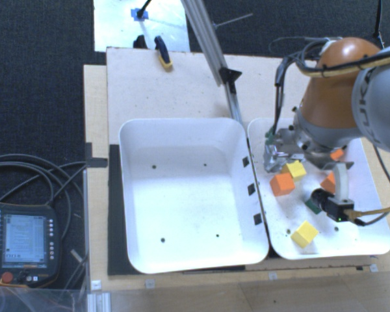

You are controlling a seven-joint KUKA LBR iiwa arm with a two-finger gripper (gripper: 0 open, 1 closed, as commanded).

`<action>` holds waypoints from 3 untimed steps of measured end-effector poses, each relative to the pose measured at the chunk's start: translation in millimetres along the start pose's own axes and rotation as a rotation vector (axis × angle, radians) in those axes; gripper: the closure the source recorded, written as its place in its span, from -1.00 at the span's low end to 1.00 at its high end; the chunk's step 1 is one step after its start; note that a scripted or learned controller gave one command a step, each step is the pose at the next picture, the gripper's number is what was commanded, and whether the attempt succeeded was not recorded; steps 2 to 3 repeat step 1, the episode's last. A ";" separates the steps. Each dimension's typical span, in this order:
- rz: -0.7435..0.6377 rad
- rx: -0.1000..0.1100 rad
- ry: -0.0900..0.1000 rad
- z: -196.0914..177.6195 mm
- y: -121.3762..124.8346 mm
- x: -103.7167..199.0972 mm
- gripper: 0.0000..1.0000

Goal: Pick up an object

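Roughly: arm low over the right bin, grip state unreadable

Arm (351,96) reached in from the right, grey link at the frame edge, orange band bulging above the wrist and covering the upper part of the right bin (370,239). Wrist was pitched down toward the bin's left half, close to the wall shared with the left bin (182,194).

Gripper (277,158) sat low in the right bin, metal body just above the blocks. From this slant I could not tell how wide it stood, and nothing was visibly held.

Blocks, all in the right bin:
- orange cube (282,184), directly below the gripper, near the bin's left wall.
- small yellow block (296,169), just right of the gripper, touching or nearly touching the orange cube; cannot tell which.
- second yellow cube (305,234), near the front edge, well apart from the gripper.
- two more orange pieces at the right, one (329,182) beside a white cable loop, one (338,153) partly under the wrist.

A black connector with a green light (328,207) hung off the wrist cabling, resting over the bin floor between the orange cube and the front yellow cube.

Off the bench, a teach pendant (23,242) lay at lower left with its cables coiled.
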State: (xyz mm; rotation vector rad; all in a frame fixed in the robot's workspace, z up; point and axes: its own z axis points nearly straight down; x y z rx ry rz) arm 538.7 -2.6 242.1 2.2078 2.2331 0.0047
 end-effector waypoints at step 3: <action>-0.001 0.000 0.002 -2.8 8.8 61.5 1.00</action>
